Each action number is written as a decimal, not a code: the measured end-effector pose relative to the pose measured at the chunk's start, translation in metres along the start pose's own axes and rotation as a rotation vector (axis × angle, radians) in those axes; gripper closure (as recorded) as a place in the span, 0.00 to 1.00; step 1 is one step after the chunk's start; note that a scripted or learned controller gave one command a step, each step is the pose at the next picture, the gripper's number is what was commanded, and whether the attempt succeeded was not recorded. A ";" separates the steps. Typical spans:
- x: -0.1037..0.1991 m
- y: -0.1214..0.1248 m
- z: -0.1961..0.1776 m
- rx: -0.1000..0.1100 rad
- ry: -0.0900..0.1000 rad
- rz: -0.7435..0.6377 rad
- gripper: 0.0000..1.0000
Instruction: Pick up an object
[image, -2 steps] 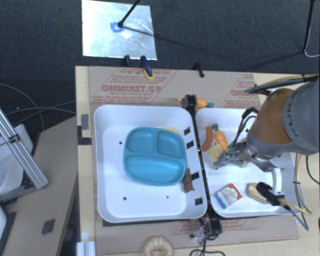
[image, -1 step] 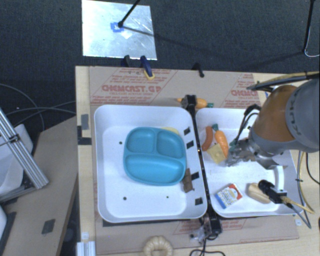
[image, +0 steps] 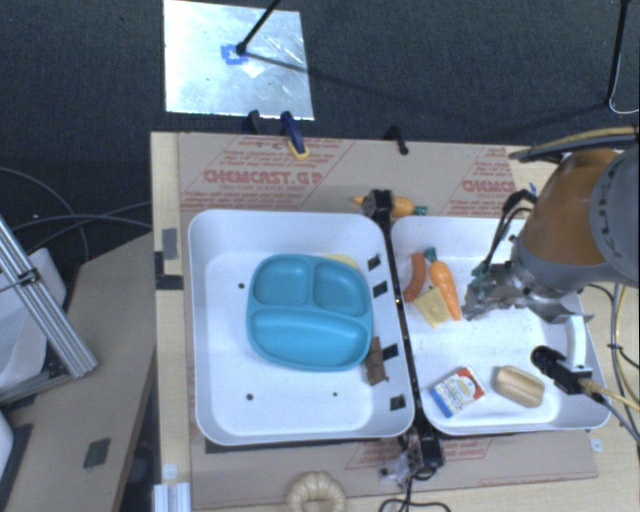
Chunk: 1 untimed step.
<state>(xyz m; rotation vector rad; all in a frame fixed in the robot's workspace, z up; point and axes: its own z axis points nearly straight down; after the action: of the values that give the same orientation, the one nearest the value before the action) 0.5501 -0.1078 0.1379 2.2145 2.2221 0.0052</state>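
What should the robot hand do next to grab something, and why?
Probably slide a little toward the left bin and lower onto the orange toy carrot. The gripper sits in the right white bin just beside the carrot, with nothing seen in it. The carrot is the nearest thing; the yellow wedge-shaped block and the reddish toy sausage crowd its far side, so a careful approach seems wise.

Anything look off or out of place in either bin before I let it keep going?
One oddity: a small brown object sits against the black divider at the left bin's right edge, beside the blue sectioned plate; what it is I cannot tell. The carrot, sausage and other toys lie loose, undamaged.
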 end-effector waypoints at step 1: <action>-0.002 -0.005 -0.061 -0.002 0.000 0.000 1.00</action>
<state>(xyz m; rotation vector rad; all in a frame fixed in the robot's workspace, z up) 0.5445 -0.1093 0.1985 2.2131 2.2210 0.0070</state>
